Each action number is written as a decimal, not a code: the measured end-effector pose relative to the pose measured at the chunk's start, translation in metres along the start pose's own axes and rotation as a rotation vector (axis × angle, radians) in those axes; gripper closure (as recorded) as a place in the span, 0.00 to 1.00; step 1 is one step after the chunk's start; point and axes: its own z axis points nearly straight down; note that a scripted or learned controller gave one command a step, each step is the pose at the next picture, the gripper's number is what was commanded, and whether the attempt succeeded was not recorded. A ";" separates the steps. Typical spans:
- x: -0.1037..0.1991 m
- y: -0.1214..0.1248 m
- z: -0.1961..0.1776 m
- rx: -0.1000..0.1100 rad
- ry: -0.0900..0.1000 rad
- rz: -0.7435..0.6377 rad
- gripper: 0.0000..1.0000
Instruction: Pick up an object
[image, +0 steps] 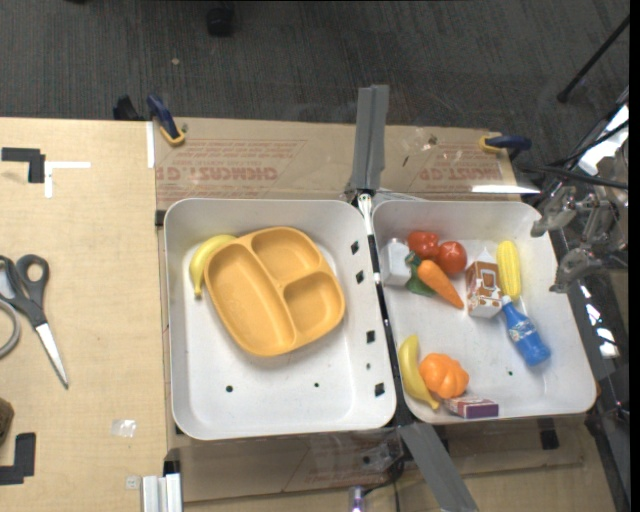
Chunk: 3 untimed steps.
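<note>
While toys (470, 310) fill the bin (560, 395), end effector (575, 235) hangs right.

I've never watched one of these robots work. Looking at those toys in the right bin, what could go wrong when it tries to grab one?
The carrot, tomatoes and small carton lie crowded together, so the fingers might knock a neighbour or close on two things. The orange touches a banana and looks round, so it could roll or slip free. The purple box lies flat near the right bin's front wall, leaving little room around it.
</note>
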 end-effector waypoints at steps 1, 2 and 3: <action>0.101 0.014 0.163 0.000 0.001 0.087 0.00; 0.028 0.048 0.162 0.000 -0.001 0.131 0.00; -0.028 0.101 0.162 0.000 -0.002 0.163 0.00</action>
